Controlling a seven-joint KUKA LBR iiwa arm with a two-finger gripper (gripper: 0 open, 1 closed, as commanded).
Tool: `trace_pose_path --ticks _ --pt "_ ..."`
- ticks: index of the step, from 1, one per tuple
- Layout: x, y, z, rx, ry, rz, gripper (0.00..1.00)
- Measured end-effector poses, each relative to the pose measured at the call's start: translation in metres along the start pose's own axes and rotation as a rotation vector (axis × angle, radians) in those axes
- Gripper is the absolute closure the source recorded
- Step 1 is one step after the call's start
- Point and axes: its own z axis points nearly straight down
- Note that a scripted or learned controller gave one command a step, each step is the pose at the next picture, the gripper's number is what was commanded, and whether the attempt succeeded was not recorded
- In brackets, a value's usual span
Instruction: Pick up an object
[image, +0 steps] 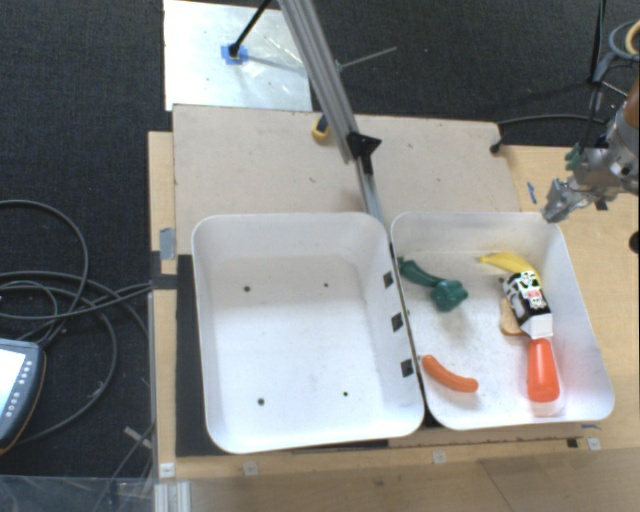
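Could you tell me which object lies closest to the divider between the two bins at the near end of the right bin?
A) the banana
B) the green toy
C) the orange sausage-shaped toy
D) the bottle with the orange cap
C: the orange sausage-shaped toy lies at the near end of the right bin, next to the divider.

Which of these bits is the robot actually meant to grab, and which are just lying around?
For the job:
gripper
right bin, holding a banana, green toy, orange sausage, orange-capped bottle

Lying about:
left bin
cables
handheld screen
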Motion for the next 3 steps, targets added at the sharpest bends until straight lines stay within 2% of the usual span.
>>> trace_pose_path --ticks 2,3 --pt "0.104 -0.040 -0.013 0.008 0.005 -0.005 1.00" --pt "0.147 -0.068 0.001 0.011 0.005 -0.004 1.00"
